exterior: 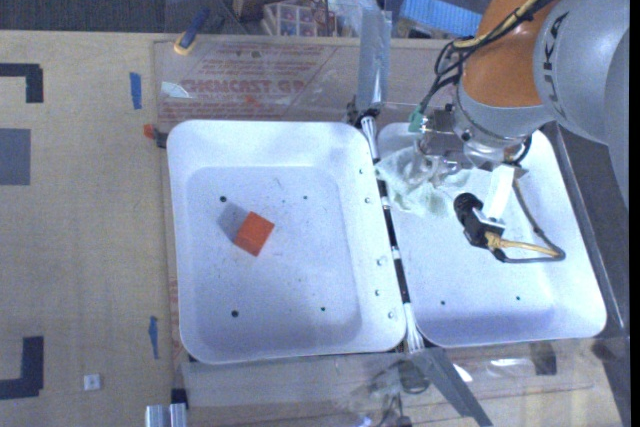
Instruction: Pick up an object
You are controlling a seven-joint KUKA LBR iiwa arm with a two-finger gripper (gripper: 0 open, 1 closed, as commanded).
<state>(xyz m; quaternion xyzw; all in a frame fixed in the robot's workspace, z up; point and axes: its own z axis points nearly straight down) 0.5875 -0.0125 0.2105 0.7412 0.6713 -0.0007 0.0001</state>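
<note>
**Fingers unreadable over a soft wad: the grab may come up empty**

Fingers of the gripper (436,167) sit under the wrist at this slant, and I cannot tell whether they are open or closed.

In the left bin (300,300) an orange block (255,233) lies left of centre, well apart from the arm. A small grey patch (232,215) touches its far-left side, either a shadow or a second piece. The block is the easier pick, but the arm is not over it.

In the right bin (520,305) a pale crumpled wad (408,193) lies in the far-left corner, hard against the bin wall. The gripper hangs just above the wad's right part, so this looks like the target.

Three things could spoil the try:
- The wad may be soft enough to flatten or slide, leaving nothing in the closing grip.
- The near wall leaves little room on the left, so a descent could strike the rim.
- A loose fold caught by its edge could slip free on the lift.
</note>
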